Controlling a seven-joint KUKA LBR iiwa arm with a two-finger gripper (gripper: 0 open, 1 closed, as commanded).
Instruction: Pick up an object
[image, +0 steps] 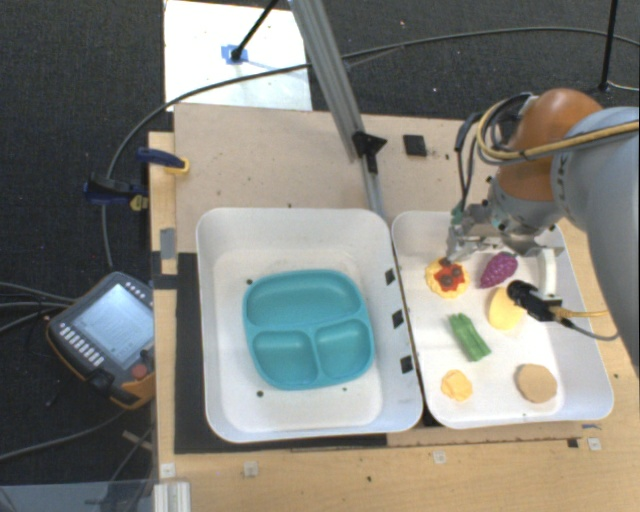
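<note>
Approach step: pincer (455, 252), opening impossible to tell, hovers at twelve o'clock of the orange toy (446, 278); next, descend.

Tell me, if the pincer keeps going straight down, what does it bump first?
Probably the yellow-orange toy with the red top. The pincer hangs just above it in the right bin, though the height is hard to judge.

Around the green toy (468, 336), the right bin (420, 300) is crowded by toys, with open floor left nearest its left wall.
</note>
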